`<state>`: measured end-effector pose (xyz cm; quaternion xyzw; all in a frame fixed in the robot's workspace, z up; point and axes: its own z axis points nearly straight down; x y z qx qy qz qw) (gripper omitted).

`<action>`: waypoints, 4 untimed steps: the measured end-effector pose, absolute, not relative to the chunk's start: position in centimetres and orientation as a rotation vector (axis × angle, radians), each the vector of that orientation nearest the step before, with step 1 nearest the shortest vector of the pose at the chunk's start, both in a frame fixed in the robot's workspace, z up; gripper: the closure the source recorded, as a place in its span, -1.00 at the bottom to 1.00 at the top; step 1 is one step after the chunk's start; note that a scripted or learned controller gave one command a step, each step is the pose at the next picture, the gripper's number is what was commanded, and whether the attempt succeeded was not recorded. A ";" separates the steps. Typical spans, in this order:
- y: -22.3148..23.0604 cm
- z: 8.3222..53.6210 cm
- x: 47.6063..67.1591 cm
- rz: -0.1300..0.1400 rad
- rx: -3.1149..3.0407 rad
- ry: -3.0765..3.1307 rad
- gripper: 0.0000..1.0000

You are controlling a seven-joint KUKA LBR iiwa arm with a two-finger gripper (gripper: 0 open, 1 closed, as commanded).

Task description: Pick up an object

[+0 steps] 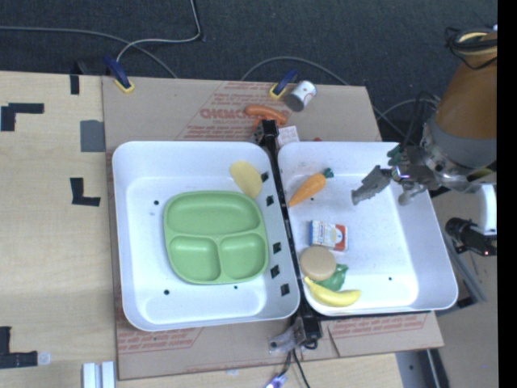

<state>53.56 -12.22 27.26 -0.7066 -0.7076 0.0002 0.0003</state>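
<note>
**Hand over the right bin, carrot nearest to it**

Looking down from the fixed camera, we see two white bins side by side on the desk (48, 217). The left bin (133, 241) carries a green divided plate (216, 237) and a yellow lemon (246, 179) near its upper right corner. The right bin (420, 273) holds the things we could pick: a carrot (308, 187) near the upper left, a small red and white carton (328, 234) in the middle, and at the lower left a tan round piece (317, 262) resting against a green item (337, 277) and a banana (331, 296).

The arm (464, 111) reaches in from the right, and our hand (373, 186) hangs over the upper part of the right bin. Its fingers (365, 191) are spread and released, with nothing between them.

The relation that matters: the carrot lies just to the left of the hand in the picture, at about the same depth in the bin, well apart from the other items. Its long axis runs on a slant, leafy tip up and right toward the hand, blunt end down and left toward the divider. We judge it the nearest candidate; the fingers would need to close across that slant. The carton lies lower and to the left, a little farther off.
</note>
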 end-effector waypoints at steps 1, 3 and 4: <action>-10.2 15.5 50.8 0.003 -2.218 -2.220 -1.00; -9.6 8.6 54.7 -0.002 -2.222 -2.223 -1.00; -9.6 9.6 54.7 -0.001 -2.224 -2.224 1.00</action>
